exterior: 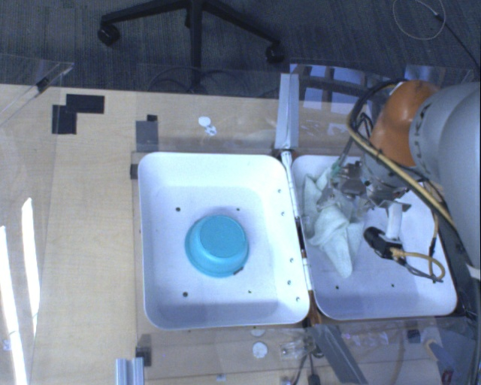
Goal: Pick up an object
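A blue round bowl (218,245) lies upside down in the middle of the left bin (161,301). A crumpled white cloth (331,225) lies in the left part of the right bin (406,301). My gripper (347,188) is down in the right bin, right at the upper part of the cloth. The wrist and cables hide its tips.
A metal post (286,105) stands upright at the back between the two bins. A black-tipped yellow cable (394,252) hangs off the arm over the right bin. An office chair base (192,22) stands on the carpet beyond the bench.
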`<action>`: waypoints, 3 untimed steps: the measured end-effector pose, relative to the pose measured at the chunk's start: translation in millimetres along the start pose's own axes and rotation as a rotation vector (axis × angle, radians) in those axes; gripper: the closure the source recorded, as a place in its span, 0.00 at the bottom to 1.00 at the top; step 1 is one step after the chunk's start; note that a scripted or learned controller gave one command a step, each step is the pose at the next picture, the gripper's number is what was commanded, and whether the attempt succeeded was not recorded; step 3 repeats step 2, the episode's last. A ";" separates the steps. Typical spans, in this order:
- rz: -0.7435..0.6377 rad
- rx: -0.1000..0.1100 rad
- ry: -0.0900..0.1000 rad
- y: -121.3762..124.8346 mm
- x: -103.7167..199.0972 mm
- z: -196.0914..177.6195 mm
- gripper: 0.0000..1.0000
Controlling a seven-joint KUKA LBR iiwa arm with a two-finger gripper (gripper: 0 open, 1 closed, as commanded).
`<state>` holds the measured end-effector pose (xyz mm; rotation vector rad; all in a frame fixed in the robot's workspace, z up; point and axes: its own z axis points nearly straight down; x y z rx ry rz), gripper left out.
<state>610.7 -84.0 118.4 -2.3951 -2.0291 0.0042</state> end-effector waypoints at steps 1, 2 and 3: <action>-0.002 0.002 0.001 0.9 1.8 -7.5 1.00; -0.081 -0.003 -0.001 37.7 38.5 -91.1 1.00; -0.081 -0.003 -0.001 37.7 38.5 -91.1 1.00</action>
